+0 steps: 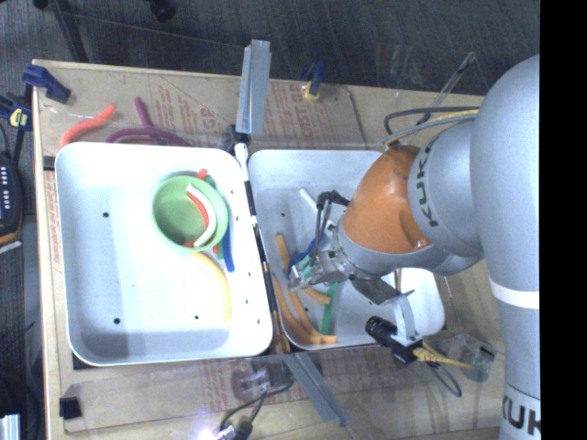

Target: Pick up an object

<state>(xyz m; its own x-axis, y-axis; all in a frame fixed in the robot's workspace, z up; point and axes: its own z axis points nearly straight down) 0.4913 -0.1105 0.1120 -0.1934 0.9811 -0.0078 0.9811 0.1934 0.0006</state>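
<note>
The left bin (92,273) has wide bare floor along its left and near sides; a green bowl (188,211) sits toward its far right, with red, yellow and blue pieces around it. The right bin (275,177) is crowded: the arm (440,218) covers most of it, leaving a bare strip along the far left corner. The arm reaches in from the right, its orange band (390,204) tilted down toward the bin's middle, the gripper (312,269) low among orange strips (293,314) and a green piece (327,312) near the bin's left wall. Whether it is apart or together cannot be told. Letters "KU" read on the grey casing.
</note>
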